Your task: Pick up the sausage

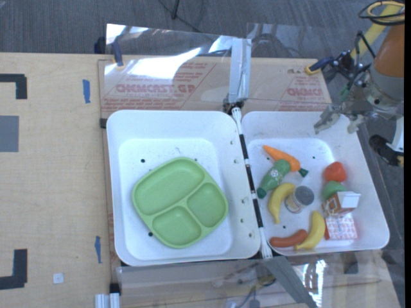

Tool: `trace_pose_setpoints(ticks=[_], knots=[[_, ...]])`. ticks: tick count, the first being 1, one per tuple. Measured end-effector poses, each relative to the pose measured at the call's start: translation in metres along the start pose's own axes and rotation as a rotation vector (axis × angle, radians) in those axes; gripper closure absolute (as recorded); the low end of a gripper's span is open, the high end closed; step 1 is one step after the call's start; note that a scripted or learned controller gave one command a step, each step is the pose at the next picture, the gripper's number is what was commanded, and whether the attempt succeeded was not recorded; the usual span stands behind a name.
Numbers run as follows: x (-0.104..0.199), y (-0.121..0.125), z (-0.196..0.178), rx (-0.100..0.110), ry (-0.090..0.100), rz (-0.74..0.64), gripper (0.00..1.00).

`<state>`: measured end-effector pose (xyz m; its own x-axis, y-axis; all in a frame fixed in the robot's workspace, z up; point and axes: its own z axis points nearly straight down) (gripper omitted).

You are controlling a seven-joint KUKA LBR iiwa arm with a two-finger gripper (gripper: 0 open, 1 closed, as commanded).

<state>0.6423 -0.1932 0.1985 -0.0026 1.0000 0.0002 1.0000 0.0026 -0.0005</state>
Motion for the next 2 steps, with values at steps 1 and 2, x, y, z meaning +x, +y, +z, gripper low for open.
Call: trace_pose_setpoints(ticks=[1, 2], knots=[[0.0881, 0.0245, 0.1109, -0.006, -0.001, 0.151, 0.00], [0.0882, 0.0246, 0.1109, -0.006, -0.001, 0.151, 0.00]])
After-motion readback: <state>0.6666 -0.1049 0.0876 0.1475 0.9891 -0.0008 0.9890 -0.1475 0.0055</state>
